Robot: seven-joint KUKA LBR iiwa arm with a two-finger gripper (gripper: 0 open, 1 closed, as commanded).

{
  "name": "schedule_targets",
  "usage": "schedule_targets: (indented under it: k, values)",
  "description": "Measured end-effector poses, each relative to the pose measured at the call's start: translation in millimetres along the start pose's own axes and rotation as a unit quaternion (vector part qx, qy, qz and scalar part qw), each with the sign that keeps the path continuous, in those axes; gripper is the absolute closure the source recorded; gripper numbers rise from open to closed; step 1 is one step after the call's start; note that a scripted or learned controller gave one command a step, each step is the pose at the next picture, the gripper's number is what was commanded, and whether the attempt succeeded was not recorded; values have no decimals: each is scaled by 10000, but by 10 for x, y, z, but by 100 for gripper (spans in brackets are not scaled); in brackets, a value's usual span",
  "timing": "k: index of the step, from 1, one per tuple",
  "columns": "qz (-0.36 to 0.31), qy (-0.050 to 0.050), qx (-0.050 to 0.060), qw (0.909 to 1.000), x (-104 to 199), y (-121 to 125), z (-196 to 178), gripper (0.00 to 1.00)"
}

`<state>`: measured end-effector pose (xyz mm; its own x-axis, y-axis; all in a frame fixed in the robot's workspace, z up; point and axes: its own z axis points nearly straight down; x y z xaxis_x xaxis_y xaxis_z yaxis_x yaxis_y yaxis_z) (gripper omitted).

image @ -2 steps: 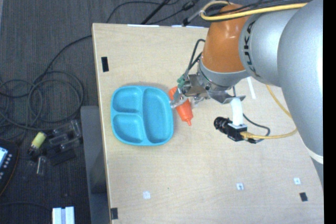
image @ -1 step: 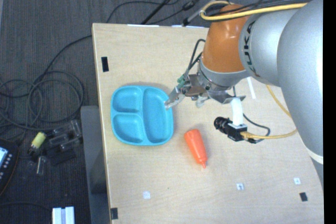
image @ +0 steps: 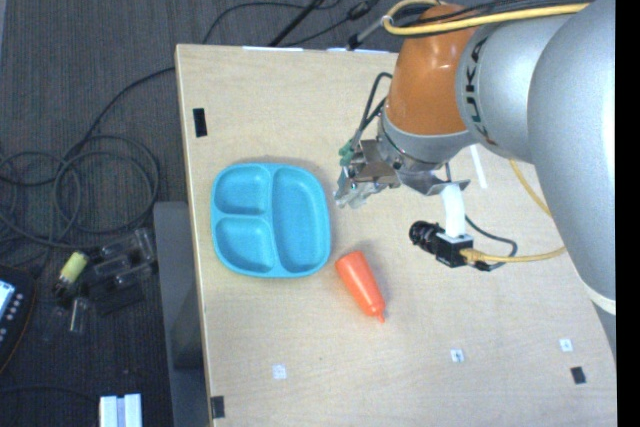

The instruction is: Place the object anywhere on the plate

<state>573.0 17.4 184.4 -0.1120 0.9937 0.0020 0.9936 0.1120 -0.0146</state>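
Orange plastic carrot [image: 361, 284] on wooden bench, just right of blue three-compartment plate [image: 272, 218] | long axis diagonal, tip lower-right | my gripper [image: 352, 187] above it, grasp unreadable, nothing visibly held

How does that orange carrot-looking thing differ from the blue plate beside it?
The carrot is orange, narrow and tapered; the plate is light blue, broad and rounded. The plate has three compartments; the carrot is one solid piece. The plate is far bigger. Both lie apart on the wooden bench.
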Motion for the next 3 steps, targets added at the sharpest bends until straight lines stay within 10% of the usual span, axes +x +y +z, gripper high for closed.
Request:
schedule_targets:
  k: [1,2,3]
  values:
    - [-3219,-27,-52,9468,-211,934,28,100]
    - [-2728,-13,-51,9621,-321,716,29,100]
    - [-3906,-29,-50,9206,-797,530,27,100]
